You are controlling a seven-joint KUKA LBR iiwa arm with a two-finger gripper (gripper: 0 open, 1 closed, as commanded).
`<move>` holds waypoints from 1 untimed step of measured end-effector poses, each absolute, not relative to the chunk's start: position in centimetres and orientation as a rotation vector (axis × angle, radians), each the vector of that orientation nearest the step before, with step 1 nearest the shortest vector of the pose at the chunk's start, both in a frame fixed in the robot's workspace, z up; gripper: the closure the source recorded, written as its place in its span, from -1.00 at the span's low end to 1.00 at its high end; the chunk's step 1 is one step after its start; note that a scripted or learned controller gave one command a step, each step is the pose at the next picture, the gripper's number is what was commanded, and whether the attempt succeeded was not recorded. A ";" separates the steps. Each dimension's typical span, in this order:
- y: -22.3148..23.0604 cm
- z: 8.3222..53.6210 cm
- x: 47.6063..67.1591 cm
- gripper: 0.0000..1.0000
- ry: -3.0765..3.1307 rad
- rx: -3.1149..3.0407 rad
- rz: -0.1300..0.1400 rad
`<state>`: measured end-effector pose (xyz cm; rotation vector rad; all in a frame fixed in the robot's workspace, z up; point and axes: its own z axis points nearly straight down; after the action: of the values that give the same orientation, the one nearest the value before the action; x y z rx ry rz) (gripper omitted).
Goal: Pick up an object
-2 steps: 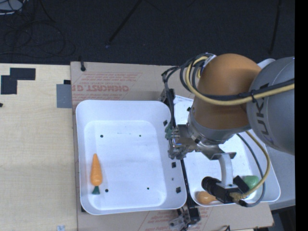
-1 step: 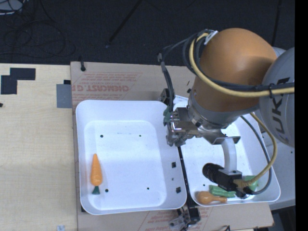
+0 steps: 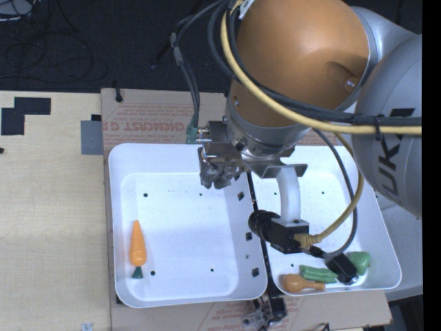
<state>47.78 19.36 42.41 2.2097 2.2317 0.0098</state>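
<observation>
The orange carrot [image 3: 138, 244] lies in the lower left of the left bin [image 3: 179, 292], well apart from the gripper [image 3: 217, 174]; the gripper hangs at the upper right of this bin, near the divider; whether it is clenched or released I cannot tell.

Both white bins [image 3: 124, 185] look like smooth, slightly glossy plastic; the carrot [image 3: 138, 243] is shiny plastic too, the desk [image 3: 48, 205] pale matt wood.
</observation>
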 end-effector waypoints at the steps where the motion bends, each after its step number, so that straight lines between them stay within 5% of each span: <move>1: 18.6 54.5 50.0 1.00 2.223 2.213 0.014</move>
<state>49.99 18.58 54.46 2.2134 2.2232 0.0138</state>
